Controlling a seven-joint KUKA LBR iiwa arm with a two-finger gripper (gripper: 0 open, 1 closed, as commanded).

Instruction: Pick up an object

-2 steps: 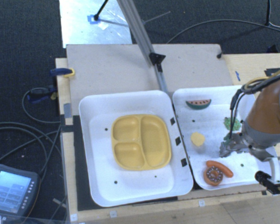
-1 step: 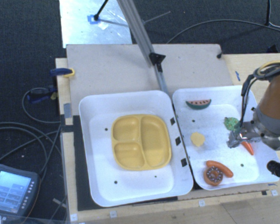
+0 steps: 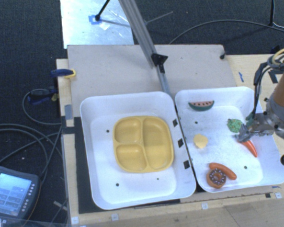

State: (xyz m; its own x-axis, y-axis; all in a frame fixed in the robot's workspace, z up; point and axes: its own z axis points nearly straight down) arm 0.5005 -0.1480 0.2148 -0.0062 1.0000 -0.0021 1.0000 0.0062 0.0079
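The carrot [image 3: 251, 147] lies in the right bin [image 3: 275, 177], near its right wall, long axis running diagonally — orange tip toward the near-right, leafy green top [image 3: 235, 125] toward the far-left. The gripper [image 3: 245, 135] sits right over the carrot's upper end, seemingly touching it; whether its jaws are apart or closed I cannot tell. Left of the carrot lies a pale yellow piece [image 3: 200, 141]; nearer the camera, a sausage [image 3: 222, 170] and a chocolate doughnut [image 3: 216, 178]; beyond it, a watermelon slice [image 3: 201, 104]. Further left, the left bin [image 3: 99, 151] holds a yellow divided plate [image 3: 143, 143].
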